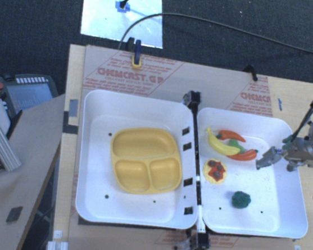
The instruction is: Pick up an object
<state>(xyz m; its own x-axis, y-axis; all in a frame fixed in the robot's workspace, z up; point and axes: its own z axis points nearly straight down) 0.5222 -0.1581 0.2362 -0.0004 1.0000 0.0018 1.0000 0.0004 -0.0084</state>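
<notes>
Two white bins sit side by side on my bench, and I take the yellow divided tray [143, 161] in the left bin [95, 142] as my landmark. Everything I might lift lies to the right of that tray, across the black hinge strip, in the right bin [280, 222]. Nearest the tray's right edge is a small pizza slice [215, 171]. Up from it lies a banana [222, 145], with one red pepper [231, 135] touching it above and another red pepper [244, 155] against its far end. A green broccoli-like lump [241, 199] rests alone, farther from the tray and lower down.

My claw [269, 158] hangs over the right bin, well right of the tray, its tip just beside the lower pepper's end. From this angle I see a single grey finger; whatever else is there blurs into my wrist, so I cannot tell how wide I am spread. Nothing shows between my fingers. My arm is cut off at the picture's right edge.
</notes>
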